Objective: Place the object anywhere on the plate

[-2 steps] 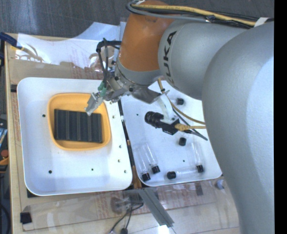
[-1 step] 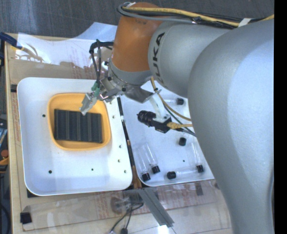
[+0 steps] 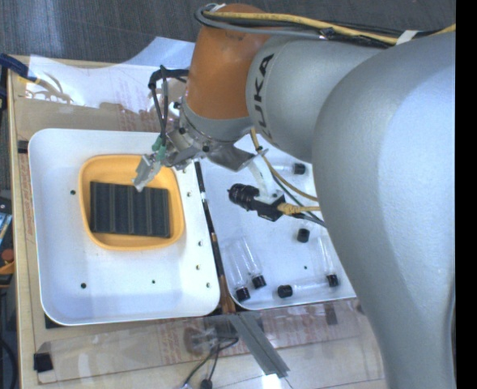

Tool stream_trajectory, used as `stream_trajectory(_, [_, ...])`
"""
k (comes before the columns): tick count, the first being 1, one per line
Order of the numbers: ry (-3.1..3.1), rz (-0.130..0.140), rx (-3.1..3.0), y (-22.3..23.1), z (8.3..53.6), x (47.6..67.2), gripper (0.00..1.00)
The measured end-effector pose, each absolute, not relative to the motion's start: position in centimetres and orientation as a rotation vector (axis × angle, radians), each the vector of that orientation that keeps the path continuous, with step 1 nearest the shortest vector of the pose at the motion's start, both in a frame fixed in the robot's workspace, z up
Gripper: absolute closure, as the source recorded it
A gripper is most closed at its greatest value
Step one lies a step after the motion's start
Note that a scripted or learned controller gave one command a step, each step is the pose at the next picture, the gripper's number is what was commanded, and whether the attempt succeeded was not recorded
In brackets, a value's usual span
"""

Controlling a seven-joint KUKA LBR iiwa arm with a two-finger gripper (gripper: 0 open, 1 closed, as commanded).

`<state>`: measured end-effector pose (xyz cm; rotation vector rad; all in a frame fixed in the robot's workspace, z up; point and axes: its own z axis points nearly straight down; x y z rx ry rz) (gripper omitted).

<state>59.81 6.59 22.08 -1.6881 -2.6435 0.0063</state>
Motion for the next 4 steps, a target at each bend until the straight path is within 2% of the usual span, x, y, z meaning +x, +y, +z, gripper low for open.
stream_trajectory(2, [-2.630,0.009,-1.707,5.6,22.1,59.5,0.00])
stream_trajectory(3, [-2.605,0.011,-1.740,5.6,23.3,58.1,0.00])
stream_trajectory(4, [-2.662,0.000,-1.667,7.2,28.6,63.2,0.00])
